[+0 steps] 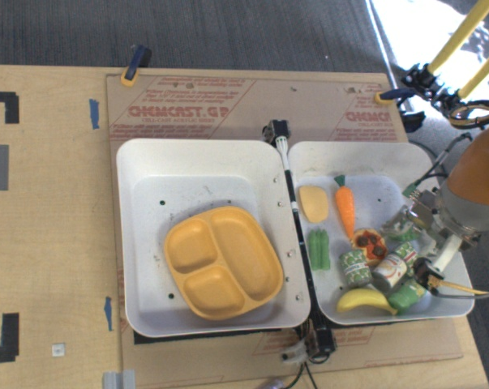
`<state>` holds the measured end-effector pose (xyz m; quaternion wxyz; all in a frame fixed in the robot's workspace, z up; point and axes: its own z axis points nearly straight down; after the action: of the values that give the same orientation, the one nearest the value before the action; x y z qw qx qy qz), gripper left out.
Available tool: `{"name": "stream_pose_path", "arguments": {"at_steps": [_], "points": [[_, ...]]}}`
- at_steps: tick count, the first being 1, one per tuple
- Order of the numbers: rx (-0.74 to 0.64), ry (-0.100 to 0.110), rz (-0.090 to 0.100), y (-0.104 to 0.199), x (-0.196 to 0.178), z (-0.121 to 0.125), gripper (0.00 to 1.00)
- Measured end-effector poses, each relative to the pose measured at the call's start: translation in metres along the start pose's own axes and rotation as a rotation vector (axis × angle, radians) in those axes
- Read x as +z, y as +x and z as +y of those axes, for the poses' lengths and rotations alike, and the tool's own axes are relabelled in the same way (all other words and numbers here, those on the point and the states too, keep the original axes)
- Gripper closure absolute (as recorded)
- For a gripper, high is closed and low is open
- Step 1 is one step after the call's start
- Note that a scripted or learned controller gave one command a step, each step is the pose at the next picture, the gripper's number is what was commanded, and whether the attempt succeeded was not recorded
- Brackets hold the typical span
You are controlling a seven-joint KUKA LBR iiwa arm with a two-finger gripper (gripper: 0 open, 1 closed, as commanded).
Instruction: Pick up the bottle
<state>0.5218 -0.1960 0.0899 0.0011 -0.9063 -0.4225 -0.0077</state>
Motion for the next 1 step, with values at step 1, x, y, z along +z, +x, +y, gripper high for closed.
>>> {"name": "stream_pose_path", "arguments": {"at_steps": [1], "points": [[0.003,-0.004,-0.011,-0.0054,-0.0099,0.0015,1.00]]}}
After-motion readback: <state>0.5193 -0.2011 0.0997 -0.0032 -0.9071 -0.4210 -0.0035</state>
